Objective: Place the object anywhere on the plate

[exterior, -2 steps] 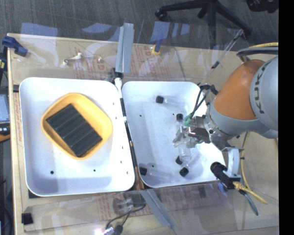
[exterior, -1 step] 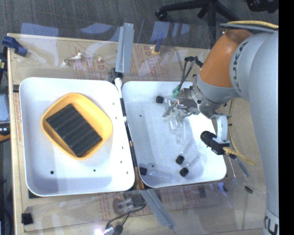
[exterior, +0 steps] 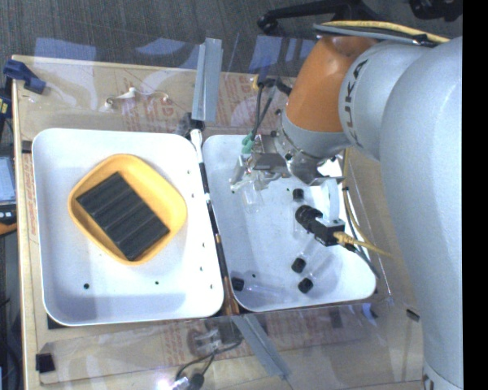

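Gripper [exterior: 249, 175] poised at the far left part of the right bin [exterior: 268, 295]; its degree of opening could not be told. Dark ribbed slab [exterior: 130, 213] lay on the yellow plate [exterior: 174, 205], left bin [exterior: 57, 287].

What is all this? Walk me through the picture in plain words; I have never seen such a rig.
The picture comes from one fixed camera above a bench, looking down at a slant. The big grey machine with the orange band on the right is a robot arm, moved by a program. Its jaws hang over the right shallow white bin, near its upper left corner; whether they grip anything is too unclear to tell. A few small black pieces lie in that bin. The left shallow white bin holds a yellow rounded plastic plate, and a black ribbed rectangular slab lies flat on it.
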Action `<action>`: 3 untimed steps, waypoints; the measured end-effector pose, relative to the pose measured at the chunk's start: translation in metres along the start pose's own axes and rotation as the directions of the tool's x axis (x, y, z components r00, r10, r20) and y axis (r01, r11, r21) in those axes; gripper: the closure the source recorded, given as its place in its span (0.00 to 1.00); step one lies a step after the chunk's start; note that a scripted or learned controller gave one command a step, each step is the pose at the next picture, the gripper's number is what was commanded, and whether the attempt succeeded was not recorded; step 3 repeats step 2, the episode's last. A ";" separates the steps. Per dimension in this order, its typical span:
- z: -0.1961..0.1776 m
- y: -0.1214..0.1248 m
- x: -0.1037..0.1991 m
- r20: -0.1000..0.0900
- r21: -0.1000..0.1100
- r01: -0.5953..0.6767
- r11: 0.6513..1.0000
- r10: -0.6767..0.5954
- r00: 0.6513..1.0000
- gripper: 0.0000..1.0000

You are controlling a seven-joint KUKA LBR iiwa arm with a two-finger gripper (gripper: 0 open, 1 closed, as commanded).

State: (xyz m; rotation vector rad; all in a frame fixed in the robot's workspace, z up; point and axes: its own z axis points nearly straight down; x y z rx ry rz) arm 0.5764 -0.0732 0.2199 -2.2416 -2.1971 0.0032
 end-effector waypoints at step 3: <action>0.029 0.053 0.059 0.001 -0.003 0.302 0.953 -0.302 0.953 0.00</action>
